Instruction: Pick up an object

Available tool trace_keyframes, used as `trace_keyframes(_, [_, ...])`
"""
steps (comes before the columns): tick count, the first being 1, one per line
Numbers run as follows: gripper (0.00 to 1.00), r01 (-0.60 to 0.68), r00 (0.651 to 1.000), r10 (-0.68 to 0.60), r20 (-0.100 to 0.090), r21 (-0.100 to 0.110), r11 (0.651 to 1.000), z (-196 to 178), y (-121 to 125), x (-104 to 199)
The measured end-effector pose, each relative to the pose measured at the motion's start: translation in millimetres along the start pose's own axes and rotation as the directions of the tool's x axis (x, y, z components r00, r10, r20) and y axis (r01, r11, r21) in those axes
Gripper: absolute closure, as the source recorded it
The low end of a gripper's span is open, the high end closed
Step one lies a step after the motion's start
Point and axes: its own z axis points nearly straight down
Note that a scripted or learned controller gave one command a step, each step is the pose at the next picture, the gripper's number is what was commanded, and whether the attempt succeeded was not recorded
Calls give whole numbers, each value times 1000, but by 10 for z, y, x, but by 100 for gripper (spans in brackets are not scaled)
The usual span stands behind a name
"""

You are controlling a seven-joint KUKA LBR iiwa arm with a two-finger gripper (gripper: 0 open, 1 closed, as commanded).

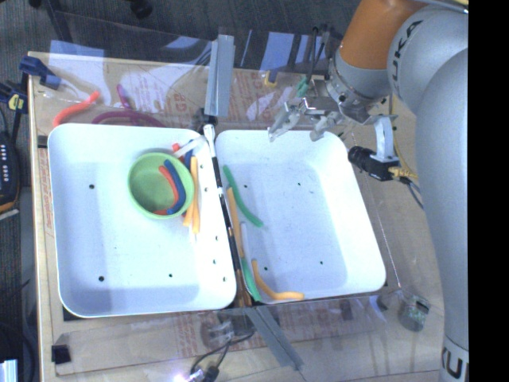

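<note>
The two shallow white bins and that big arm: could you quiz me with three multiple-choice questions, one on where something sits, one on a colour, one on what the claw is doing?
1. Where is the round green plastic bowl?
A. left white bin
B. right white bin
C. on the bench outside both

2. What colour is the long bent strip lying alone near the right bin's left wall?
A. blue
B. green
C. red

3. What is the two-finger gripper doing?
A. clamping the bowl
B. resting on the left bin's floor
C. open above the right bin's far rim, holding nothing

Answers: 1 A, the bowl sits in the left bin; 2 B, it is green; 3 C, its fingers are spread with nothing between them.
</note>
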Motion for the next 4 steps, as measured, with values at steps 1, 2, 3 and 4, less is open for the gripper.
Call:
trace_keyframes(1, [0, 21, 1000, -21, 2, 0, 1000, 690, -706, -544])
trace_keyframes(2, [0, -114, 993, 114, 0, 1, 993, 1291, -763, 204])
trace_keyframes(3, [0, -230, 973, 230, 1, -1, 973, 1456, -525, -348])
trace_keyframes(4, [0, -29, 1000, 29, 3, -14, 999, 1651, -629, 327])
